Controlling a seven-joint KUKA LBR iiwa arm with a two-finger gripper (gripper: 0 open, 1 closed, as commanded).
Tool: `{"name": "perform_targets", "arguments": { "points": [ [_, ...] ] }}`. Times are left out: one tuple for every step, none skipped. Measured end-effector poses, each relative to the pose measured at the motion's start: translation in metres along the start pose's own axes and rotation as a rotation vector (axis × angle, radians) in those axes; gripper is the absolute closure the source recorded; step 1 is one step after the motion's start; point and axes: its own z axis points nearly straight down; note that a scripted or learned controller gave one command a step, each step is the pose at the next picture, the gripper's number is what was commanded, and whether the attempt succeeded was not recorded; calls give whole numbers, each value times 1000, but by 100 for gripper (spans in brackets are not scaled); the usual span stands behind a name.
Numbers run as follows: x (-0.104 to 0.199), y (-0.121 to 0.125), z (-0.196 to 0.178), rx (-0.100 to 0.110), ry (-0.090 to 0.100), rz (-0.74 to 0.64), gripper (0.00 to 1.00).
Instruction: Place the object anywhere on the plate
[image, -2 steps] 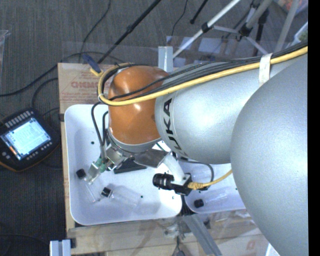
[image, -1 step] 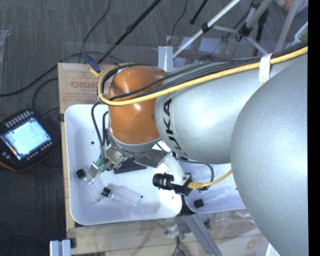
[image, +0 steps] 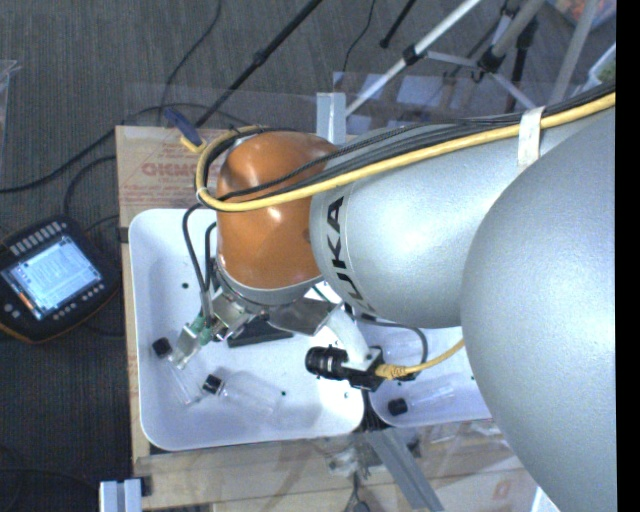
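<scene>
gripper (image: 190, 345) grip unclear, seemingly touching a clear vial (image: 172, 352); second vial (image: 240, 392) just beside.

Around the bench: pendant, board, cables and stands

A black handheld control pendant with a lit screen (image: 45, 280) lies on the dark floor, left of the bench. A brown cardboard sheet with red lettering (image: 160, 175) lies beyond the bin; black cables (image: 200, 45) and white metal stands (image: 470, 40) cross the floor above.

Dark grey carpet floor (image: 70, 90) fills the upper left of the frame, crossed by black cables (image: 190, 55); a lit handheld screen (image: 50, 275) lies at left.
</scene>
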Motion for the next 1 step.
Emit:
{"name": "perform_targets", "arguments": {
  "points": [
    [0, 0, 0, 0, 0, 0, 0]
  ]
}}
